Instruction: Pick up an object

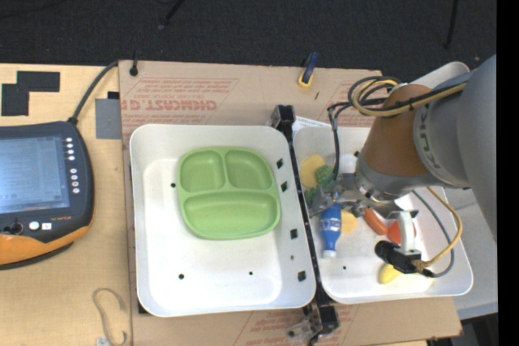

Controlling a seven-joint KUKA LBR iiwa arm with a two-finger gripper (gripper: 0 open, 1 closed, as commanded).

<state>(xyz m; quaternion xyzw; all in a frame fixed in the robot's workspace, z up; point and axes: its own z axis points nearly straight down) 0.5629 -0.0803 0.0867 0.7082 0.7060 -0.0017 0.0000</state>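
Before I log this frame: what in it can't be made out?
- Gripper, camera view: the arm's wrist covers it, so its finger state and any hold are unreadable.
- Right bin: its upper part is hidden under the arm.
- Small items beside the blue bottle: yellow, green and orange pieces, partly covered, too small to identify.
- Pendant screen: cut by left edge, text unreadable.

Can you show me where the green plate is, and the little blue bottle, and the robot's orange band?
green plate (229, 193): camera view, on the divider between its compartments, in the left bin.
blue bottle (330, 229): camera view, on its blue body, in the right bin.
orange band (392, 143): camera view, on its curved side above the wrist.
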